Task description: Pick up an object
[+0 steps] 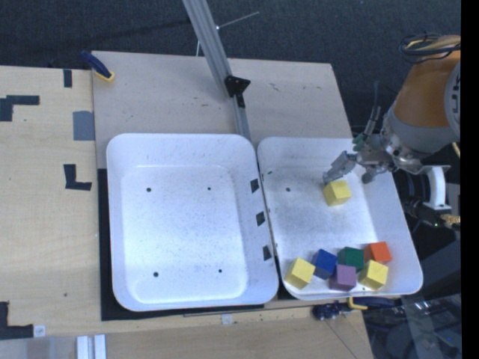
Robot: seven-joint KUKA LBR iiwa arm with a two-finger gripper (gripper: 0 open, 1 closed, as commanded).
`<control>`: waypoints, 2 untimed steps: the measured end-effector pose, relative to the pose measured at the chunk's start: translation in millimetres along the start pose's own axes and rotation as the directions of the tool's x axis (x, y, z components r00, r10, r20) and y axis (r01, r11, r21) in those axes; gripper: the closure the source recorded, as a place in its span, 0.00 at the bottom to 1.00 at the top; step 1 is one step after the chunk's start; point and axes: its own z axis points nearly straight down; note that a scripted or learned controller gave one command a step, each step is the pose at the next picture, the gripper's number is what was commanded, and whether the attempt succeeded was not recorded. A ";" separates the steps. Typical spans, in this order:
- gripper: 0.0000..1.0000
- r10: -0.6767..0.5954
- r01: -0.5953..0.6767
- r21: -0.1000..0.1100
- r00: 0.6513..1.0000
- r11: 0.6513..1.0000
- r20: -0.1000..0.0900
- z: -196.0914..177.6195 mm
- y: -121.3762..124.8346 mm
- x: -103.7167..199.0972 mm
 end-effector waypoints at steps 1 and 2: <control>0.00 0.000 0.000 0.000 1.000 1.000 0.000 0.0 -0.1 -0.1; 0.00 0.002 -0.002 0.006 1.000 1.000 0.000 57.3 -4.8 -8.9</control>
